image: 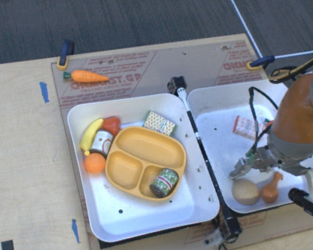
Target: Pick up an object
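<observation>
Grey metal of the claw [243, 167] is seen low in the right bin [213, 113], just above a beige potato-like ball [245, 191] with an orange-brown drumstick-like piece [270, 188] beside it; whether the claw is wide or narrow cannot be told, and nothing is seen held. The approach step is judged to be in hand. A short descent centred over the ball, then a closing, is called for next.

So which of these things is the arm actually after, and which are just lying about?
Likely in play, in the right bin near the gripper:
potato
chicken drumstick
small packet

Lying about:
yellow tray
can
banana
orange
carrot
</observation>
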`<state>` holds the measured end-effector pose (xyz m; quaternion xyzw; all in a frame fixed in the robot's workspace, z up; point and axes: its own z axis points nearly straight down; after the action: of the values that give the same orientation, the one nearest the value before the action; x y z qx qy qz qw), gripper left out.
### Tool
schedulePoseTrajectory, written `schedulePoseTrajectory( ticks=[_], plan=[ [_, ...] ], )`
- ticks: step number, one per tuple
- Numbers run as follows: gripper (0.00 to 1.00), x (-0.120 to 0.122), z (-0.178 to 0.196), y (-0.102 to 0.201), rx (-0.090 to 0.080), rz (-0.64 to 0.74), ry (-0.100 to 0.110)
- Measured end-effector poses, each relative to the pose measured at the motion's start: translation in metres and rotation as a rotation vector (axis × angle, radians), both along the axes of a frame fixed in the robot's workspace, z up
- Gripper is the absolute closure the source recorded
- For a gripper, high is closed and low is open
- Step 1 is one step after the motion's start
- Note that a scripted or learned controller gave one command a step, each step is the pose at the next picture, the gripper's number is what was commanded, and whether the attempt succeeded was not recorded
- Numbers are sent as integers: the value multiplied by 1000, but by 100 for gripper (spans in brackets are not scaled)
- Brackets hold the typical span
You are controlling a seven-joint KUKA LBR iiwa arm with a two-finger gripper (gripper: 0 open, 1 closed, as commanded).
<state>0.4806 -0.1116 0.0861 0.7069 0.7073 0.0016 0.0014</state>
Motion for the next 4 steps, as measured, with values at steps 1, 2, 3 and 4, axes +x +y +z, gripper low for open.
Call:
schedulePoseTrajectory(
  ticks=[1, 2, 3, 4],
  plan=[
    [100, 1, 11, -1, -3, 0, -4],
    [100, 16, 99, 93, 1, 1, 3],
    [0, 16, 99, 92, 0, 1, 3],
    [0, 6, 18, 14, 0, -1, 6]
  ],
)
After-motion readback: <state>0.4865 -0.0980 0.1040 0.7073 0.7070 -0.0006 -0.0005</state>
